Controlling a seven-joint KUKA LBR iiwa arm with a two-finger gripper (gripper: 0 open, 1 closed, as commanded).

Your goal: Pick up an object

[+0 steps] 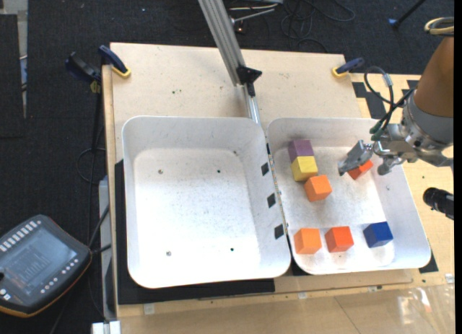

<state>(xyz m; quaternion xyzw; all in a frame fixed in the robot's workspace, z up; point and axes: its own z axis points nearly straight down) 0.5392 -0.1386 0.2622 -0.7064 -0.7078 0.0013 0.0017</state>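
The gripper (pixel 359 163) hung over the right bin (pixel 408 213), its fingers (pixel 354 158) closed on a red block (pixel 359 170) that showed between and just below them. Left of the fingers sat purple (pixel 300 148), yellow (pixel 304 167) and orange (pixel 317 187) blocks, well apart from the held one.

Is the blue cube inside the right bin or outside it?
Inside: the blue cube sits on the right bin floor near its front right corner.

Glossy white plastic bins (pixel 195 134)
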